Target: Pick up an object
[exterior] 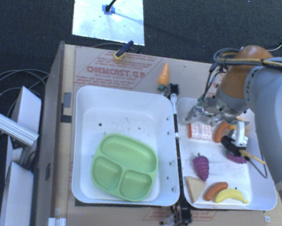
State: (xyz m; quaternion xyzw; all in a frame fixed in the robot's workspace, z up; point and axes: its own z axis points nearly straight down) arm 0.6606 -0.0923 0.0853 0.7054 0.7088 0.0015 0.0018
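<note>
Camera view, from above the counter (pixel 135 72): two shallow white bins sit side by side. The left bin (pixel 87 129) holds a green divided tray (pixel 124 166), lying flat toward the bin's near half.

The right bin (pixel 262 191) carries the loose items. A purple grape bunch (pixel 201 166) lies near the bin's middle. A tan wedge (pixel 192 188) sits at the near left corner, with an orange-red sausage (pixel 215 190) and a yellow banana (pixel 231 196) just beside it, the two touching. A small white-and-red box (pixel 200 131) lies toward the far side, next to another orange sausage (pixel 220 132).

The arm (pixel 267 92) reaches in from the right, low over the far end of the right bin. The pincer (pixel 200 112) hangs just above the white-and-red box; whether it is apart or together, I cannot tell at this angle. Nothing visible is gripped.

An orange carrot (pixel 163 74) lies on the counter beyond the bins, outside both. A silver sheet (pixel 110 12) lies on the dark floor past the counter.
</note>
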